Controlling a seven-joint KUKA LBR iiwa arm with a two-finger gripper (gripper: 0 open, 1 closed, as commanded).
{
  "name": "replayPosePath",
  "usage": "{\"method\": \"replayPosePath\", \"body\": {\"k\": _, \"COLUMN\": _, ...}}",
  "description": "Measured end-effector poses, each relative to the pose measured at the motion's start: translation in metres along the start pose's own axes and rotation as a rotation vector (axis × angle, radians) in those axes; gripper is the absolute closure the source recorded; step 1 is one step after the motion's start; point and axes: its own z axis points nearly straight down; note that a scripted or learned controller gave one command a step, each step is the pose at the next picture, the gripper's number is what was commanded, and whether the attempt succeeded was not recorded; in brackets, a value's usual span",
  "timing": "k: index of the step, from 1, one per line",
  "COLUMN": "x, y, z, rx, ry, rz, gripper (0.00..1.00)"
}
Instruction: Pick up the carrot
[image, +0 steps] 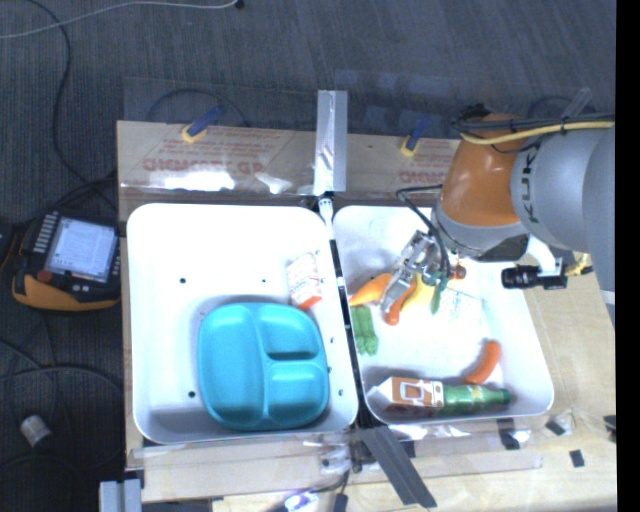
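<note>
In the right white bin (520, 340), the small tapered orange carrot (368, 290) lies by the left wall, the gripper (405, 285) over its right end, finger spread untellable; it should settle astride it squarely before closing

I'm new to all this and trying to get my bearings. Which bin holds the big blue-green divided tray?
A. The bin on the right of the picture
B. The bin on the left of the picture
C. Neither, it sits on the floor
B. The divided tray lies in the left bin, while the right bin holds the green bottle, the carrot and other small items under the gripper.
</note>
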Motion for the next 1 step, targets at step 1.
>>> {"method": "replayPosePath", "body": {"k": 1, "x": -0.0216, "y": 0.0448, "z": -0.0913, "rx": 0.001, "ry": 0.017, "rz": 0.115, "gripper": 1.00}}
